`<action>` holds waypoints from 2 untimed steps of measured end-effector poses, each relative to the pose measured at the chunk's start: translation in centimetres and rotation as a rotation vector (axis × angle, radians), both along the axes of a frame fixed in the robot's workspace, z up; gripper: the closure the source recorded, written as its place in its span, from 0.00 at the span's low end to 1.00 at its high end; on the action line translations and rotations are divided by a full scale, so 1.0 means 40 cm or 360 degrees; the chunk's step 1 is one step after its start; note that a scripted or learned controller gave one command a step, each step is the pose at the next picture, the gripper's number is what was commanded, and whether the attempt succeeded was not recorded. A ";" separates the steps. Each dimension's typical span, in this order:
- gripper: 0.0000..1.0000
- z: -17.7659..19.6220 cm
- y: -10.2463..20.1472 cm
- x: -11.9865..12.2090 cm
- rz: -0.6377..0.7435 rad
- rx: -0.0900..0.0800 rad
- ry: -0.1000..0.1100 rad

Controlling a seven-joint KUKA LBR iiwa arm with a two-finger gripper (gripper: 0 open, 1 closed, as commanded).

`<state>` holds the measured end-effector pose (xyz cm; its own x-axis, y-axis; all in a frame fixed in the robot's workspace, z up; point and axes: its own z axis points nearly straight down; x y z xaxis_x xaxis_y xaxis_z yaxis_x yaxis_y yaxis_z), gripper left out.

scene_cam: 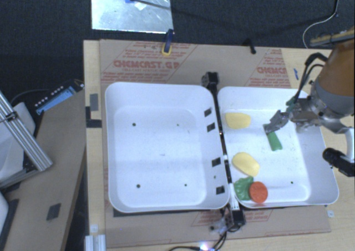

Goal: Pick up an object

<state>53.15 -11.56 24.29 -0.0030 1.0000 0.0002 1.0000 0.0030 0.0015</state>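
Note:
The right bin (319, 186) holds several small items. A pale yellow piece (237, 120) lies near its upper left, and a second yellow piece (246, 163) sits lower down. At the bottom left corner a green leafy item (242, 188) touches a red-orange round one (258, 191). A small green stick-shaped object (274, 142) is in the middle of the bin. My gripper (274, 124) hangs directly over the stick's upper end, reaching in from the right. Whether it touches or grips the green stick is unclear from this angle.
The left bin (161, 86) stands beside the right one, with black clips (213, 128) along the shared divider. A cardboard sheet (144, 61) lies under both bins. A metal plate (130, 0) is at the back, and black cables cross behind the bench.

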 end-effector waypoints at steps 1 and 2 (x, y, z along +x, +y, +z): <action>1.00 0.028 0.000 0.002 0.0004 0.0000 -0.0005; 1.00 0.387 -0.123 0.038 -0.0007 -0.0013 -0.0030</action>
